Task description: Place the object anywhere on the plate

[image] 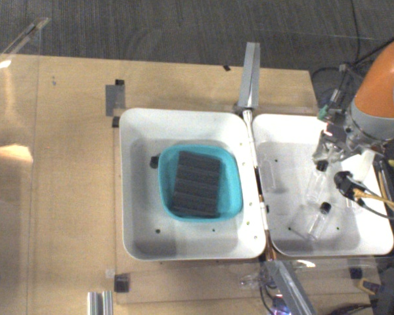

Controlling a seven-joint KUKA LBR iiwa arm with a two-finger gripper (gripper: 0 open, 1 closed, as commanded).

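A teal plate (232,179) lies in the middle of the left bin (134,176). A dark grey ribbed block (197,183) rests flat on the plate, well inside its rim. My gripper (326,155) hangs over the upper right part of the right bin (282,136), far to the right of the plate, under the grey and orange wrist (381,94). A clear little bottle with a black cap (315,220) lies on the right bin's floor below the gripper.
A metal bar (250,77) stands at the back, between the two bins. A black cable with a yellow end (358,190) crosses the right bin's right side. A small dark piece (154,162) sits by the plate's left rim.
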